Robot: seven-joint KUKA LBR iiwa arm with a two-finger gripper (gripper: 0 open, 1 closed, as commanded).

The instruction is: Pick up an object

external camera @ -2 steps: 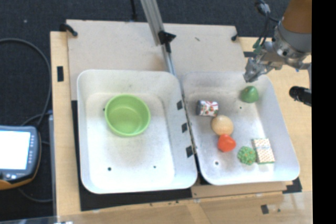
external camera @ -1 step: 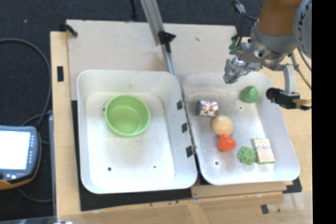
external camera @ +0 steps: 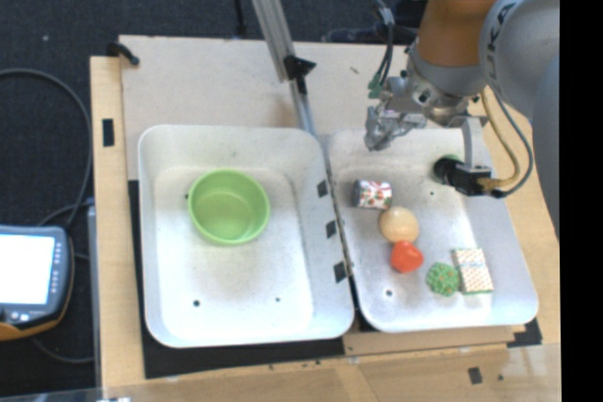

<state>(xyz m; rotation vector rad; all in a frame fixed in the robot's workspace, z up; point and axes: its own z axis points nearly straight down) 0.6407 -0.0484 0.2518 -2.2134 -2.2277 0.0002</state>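
Metal claw (external camera: 380, 133) hangs above a small patterned cylinder (external camera: 374, 194).

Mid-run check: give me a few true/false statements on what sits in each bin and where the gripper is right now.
1. The green bowl sits in the left bin. True.
2. The gripper hovers over the left bin's near edge. False: it is at the far edge of the right bin.
3. The red object lies just in front of the cream ball. True.
4. The patterned box is beside the green bowl. False: it is in the right bin, next to the small green object.
5. The small can is between the gripper's fingers. False: it lies on the bin floor.
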